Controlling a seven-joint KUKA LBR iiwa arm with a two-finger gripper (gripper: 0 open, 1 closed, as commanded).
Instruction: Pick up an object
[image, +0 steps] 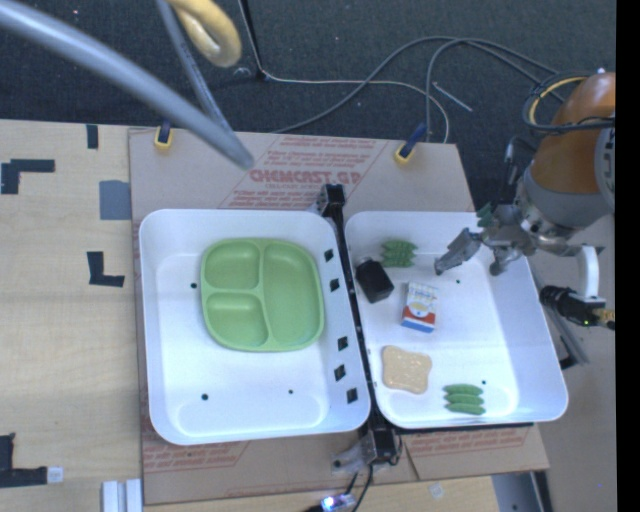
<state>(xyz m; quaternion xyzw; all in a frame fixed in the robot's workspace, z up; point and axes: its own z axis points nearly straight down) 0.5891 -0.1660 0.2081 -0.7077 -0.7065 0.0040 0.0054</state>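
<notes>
Two white bins sit side by side on the tabletop (60, 300). Left bin (160, 400) holds a green plate (263, 295). Right bin (530, 380) holds a leafy green piece (398, 252), black block (374, 280), small carton (420, 306) standing upright, toast (406, 369) and pea pods (464, 398) lying left-right. The hand (478, 252) hangs over the right bin's upper edge, fingers spread wide, holding nothing.

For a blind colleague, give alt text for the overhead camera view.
A grey robot arm's gripper, fingers spread and holding nothing, hovers over the right white bin holding five small items. The left white bin holds a green divided plastic plate.
</notes>
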